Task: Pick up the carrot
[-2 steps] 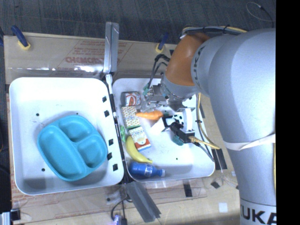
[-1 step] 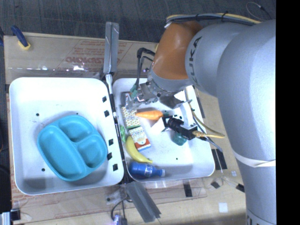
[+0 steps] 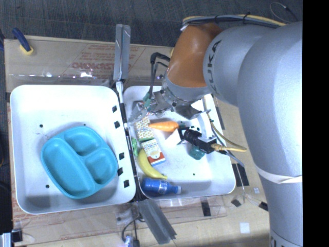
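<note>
Looking down from the camera view, you get the carrot (image 3: 164,125) in the right bin (image 3: 205,178), in its upper half and left of centre. It is short, bright orange and smooth, lying flat and roughly crosswise on the white floor. It tapers along its length, but you cannot tell which end is the thin one. Nothing covers it.

The gripper (image 3: 157,106) sits just above the carrot in the picture, tucked under the orange wrist band and mostly hidden by the grey arm. You cannot tell if it is apart or together, and nothing shows the carrot in its grasp.

Clutter in the same bin:
- A small green-and-white carton (image 3: 150,144) lies just below the carrot's left end, close to it or touching.
- A yellow banana (image 3: 149,168) lies below the carton.
- A blue bottle (image 3: 160,187) lies on its side at the near wall.
- A small teal thing (image 3: 197,152) sits to the carrot's lower right, apart from it.

The left bin (image 3: 25,112) holds a blue divided plate (image 3: 77,161), well apart from the carrot.
</note>
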Robot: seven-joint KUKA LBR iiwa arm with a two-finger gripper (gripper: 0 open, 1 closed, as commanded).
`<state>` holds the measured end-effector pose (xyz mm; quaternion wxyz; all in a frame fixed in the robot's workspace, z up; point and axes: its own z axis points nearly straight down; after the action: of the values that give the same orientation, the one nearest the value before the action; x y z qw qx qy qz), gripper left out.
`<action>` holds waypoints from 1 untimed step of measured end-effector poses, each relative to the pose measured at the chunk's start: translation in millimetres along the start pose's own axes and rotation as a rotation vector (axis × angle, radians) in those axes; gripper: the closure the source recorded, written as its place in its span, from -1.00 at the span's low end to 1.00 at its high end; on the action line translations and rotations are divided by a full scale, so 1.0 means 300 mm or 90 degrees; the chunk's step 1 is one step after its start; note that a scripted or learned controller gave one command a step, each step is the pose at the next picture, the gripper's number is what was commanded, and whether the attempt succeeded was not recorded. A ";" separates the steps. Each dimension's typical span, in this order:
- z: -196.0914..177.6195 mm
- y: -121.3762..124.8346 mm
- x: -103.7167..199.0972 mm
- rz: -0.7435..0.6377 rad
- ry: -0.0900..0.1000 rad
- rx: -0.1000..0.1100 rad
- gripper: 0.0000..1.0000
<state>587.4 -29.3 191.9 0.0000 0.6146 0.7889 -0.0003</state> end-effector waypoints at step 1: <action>0.327 -0.090 -0.215 -0.027 0.001 0.001 -1.00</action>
<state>577.0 -98.4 93.9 -0.0012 0.5980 0.8015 -0.0008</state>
